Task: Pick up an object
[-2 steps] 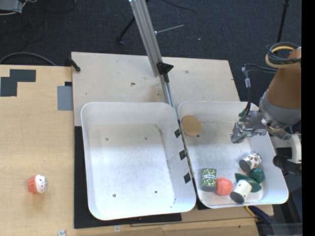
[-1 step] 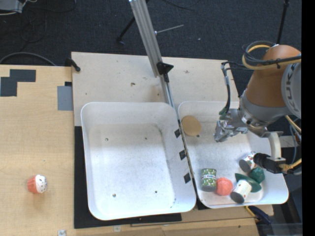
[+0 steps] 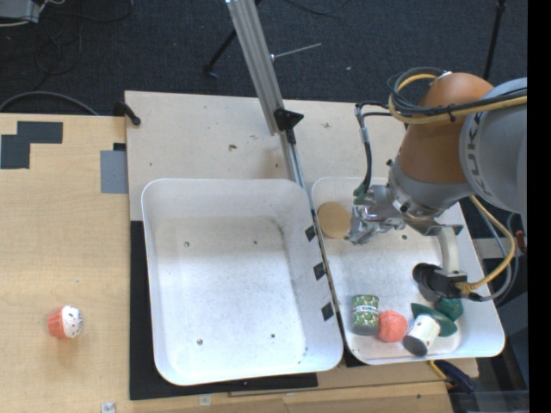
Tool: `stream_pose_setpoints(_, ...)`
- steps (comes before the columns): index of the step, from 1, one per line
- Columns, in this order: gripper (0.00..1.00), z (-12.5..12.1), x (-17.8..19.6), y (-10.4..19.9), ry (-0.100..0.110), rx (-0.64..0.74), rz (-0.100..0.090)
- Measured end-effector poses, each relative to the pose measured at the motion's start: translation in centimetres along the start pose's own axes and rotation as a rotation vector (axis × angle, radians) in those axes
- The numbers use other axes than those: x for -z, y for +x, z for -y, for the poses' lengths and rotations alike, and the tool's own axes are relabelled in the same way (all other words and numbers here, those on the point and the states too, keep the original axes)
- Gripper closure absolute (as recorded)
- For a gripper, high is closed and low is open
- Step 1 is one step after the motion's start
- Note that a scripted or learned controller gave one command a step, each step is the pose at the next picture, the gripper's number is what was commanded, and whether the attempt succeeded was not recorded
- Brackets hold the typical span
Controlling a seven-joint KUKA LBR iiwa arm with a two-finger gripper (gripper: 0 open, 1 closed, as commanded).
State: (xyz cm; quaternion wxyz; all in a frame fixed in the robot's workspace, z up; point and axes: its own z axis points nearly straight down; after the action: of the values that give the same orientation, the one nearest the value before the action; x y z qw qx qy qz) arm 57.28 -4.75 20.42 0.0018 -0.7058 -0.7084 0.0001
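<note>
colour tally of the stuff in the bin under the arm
tan: 1, disc
green: 2, patterned can and dark green piece
orange: 1, ball
white: 1, tube with a black end
total: 5

The arm (image 3: 510, 140) has a smooth grey casing of rounded, cylindrical links. A glossy orange band (image 3: 439, 132) of domed shape sits above the wrist. The gripper (image 3: 362, 231) is a compact assembly of silver metal with dark parts. A thin black cable (image 3: 366, 149) runs beside the orange band, looped at its top
</note>
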Motion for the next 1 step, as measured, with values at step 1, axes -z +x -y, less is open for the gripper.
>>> stream_pose_setpoints(1,1.00,-2.12,1.15,5.25,-0.002,0.000,0.002)
